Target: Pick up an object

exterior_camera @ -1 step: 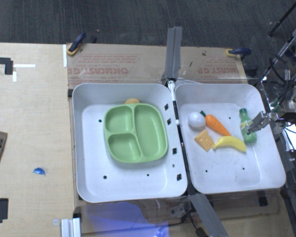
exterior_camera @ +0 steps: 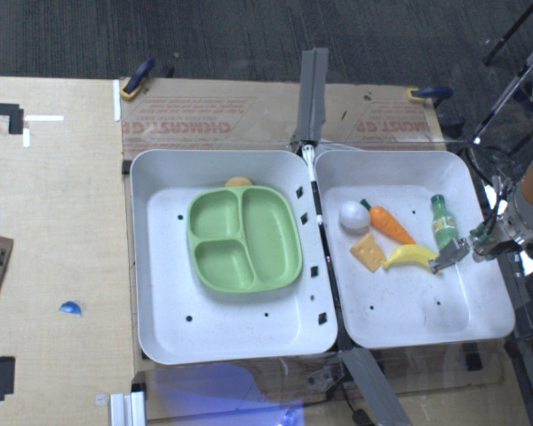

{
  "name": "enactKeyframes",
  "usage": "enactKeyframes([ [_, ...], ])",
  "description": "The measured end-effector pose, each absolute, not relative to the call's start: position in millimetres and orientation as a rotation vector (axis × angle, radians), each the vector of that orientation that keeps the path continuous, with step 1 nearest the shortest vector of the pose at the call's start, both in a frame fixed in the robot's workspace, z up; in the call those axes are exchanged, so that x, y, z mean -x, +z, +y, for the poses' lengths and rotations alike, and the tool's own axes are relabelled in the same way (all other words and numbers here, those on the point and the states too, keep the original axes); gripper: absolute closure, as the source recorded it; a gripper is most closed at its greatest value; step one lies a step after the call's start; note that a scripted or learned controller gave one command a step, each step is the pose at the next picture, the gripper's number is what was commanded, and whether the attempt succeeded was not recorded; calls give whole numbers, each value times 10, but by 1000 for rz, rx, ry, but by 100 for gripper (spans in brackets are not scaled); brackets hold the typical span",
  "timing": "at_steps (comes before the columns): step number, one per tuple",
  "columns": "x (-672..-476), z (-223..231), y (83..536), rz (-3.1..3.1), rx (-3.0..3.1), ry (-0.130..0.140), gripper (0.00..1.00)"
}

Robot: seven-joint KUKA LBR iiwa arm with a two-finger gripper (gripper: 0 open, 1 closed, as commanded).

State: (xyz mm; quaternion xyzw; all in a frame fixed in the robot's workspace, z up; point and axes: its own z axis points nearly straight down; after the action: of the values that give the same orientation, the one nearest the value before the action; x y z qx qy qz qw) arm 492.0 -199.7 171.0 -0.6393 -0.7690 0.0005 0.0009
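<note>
Near right bin (exterior_camera: 400,322) centre: banana (exterior_camera: 410,256), touching cracker (exterior_camera: 368,252) on its left; carrot (exterior_camera: 390,224) and white ball (exterior_camera: 352,215) just behind, green bottle (exterior_camera: 441,221) toward right wall. Gripper (exterior_camera: 448,256) beside banana's right tip, fingers narrow, nothing between them. Left bin (exterior_camera: 155,300): green divided plate (exterior_camera: 244,238) centred.

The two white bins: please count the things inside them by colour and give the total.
Green: 2, the divided tray and the bottle
Orange: 1, the carrot
Yellow: 1, the banana
White: 1, the ball
Tan: 1, the flat cracker-like piece
Yellow-orange: 1, a thing mostly hidden behind the tray
Total: 7
</note>
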Motion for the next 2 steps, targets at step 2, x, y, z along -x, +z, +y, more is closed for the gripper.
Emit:
enactKeyframes([
  [2, -5562, -1785, 990, -2342, 2096, 0, 100],
])
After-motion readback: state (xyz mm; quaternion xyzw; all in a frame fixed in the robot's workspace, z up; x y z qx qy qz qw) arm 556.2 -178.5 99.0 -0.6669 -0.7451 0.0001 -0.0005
